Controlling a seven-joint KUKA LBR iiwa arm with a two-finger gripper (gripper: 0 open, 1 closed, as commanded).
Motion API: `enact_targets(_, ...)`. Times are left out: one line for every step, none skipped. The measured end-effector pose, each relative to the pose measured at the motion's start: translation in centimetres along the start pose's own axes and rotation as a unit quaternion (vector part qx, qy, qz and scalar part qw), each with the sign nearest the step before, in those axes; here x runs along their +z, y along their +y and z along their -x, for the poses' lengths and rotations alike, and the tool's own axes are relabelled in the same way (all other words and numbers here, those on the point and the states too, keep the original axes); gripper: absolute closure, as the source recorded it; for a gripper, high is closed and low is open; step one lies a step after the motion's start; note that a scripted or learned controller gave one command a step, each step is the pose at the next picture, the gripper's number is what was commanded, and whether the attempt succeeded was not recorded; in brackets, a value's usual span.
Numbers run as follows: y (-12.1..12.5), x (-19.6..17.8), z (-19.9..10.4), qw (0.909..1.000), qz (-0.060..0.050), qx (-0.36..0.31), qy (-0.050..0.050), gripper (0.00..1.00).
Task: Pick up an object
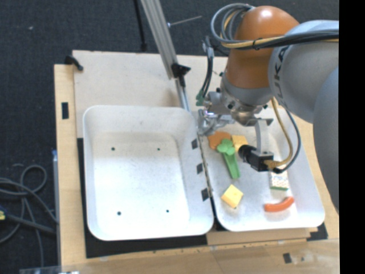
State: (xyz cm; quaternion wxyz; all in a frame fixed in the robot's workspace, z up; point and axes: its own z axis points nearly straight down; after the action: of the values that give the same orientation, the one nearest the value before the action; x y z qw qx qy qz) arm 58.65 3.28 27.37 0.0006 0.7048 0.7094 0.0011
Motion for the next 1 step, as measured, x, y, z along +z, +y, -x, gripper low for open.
enact_targets(1.95,-0.03,-4.44,1.0,0.0,0.0,0.0,1.0)
